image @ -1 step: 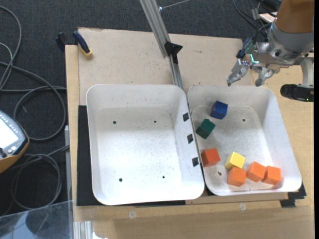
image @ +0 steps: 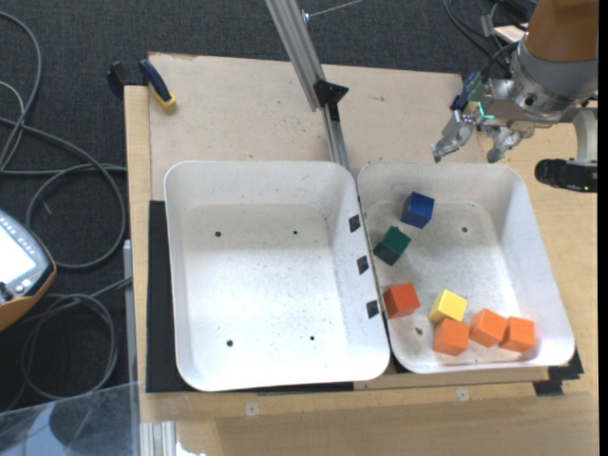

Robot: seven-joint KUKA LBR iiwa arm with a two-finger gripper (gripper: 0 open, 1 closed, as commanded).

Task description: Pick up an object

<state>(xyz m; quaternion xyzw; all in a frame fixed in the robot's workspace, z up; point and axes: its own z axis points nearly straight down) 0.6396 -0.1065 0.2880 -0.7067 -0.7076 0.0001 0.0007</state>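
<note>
Far left, off the bench: a pendant [image: 19, 269] with a grey screen lies on dark carpet among black cables [image: 57, 174]. A blue-and-yellow clamp [image: 157, 82] grips the bench's [image: 237, 112] back left corner.

Left bin [image: 256, 274]: white, speckled, a few dark dots on its floor. A slanted metal rail [image: 299, 50] runs from the top edge down to the gap between the bins.

Right bin [image: 527, 245] holds seven blocks. Left to right:
- green block [image: 391, 245], near the left wall, tilted;
- red block [image: 402, 299], in front of the green one, close to the same wall;
- blue block [image: 417, 209], toward the back, apart from the rest;
- yellow block [image: 449, 306], right of the red one;
- orange block [image: 451, 336], touching the yellow one's front edge, as far as I can tell;
- two more orange blocks [image: 489, 328] [image: 520, 333], side by side along the front wall, touching.

Gripper [image: 477, 145]: hangs over the bare bench just behind the right bin's back rim, above and right of the blue block. Fingers [image: 452, 142] spread apart, a clear gap between them, nothing held. Orange band of the arm [image: 562, 12] at top right, wiring at the wrist.
</note>
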